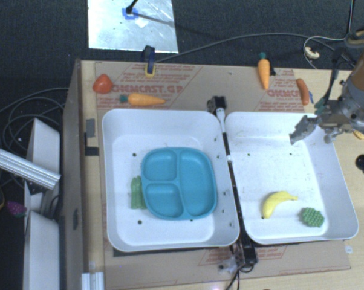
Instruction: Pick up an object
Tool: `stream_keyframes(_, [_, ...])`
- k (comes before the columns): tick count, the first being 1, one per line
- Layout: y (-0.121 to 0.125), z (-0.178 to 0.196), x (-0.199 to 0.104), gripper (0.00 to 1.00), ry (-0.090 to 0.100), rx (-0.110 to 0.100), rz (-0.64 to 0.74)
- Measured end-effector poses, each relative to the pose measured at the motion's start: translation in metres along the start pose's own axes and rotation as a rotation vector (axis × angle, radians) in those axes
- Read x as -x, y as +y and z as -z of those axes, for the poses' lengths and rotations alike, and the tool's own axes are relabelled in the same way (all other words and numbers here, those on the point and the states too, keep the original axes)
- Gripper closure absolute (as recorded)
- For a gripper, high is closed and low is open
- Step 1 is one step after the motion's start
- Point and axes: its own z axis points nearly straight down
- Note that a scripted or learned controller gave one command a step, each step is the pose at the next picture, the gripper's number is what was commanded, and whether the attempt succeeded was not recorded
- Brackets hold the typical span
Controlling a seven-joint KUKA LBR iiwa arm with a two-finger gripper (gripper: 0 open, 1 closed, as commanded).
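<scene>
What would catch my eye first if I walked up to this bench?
Probably the blue divided plate in the middle of the left bin, with a small green thing against its left edge. Next, the yellow banana and a bumpy green piece near the front of the right bin, with the gripper above that bin's back right corner.
</scene>
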Motion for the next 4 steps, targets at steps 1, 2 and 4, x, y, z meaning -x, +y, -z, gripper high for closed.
stream_keyframes(1, [-0.076,-0.120,-0.018,0.00,0.001,-0.004,-0.002])
stream_keyframes(2, [-0.070,-0.190,-0.040,0.00,-0.010,0.018,-0.005])
stream_keyframes(4, [0.005,-0.096,-0.080,1.00,0.001,0.002,0.000])
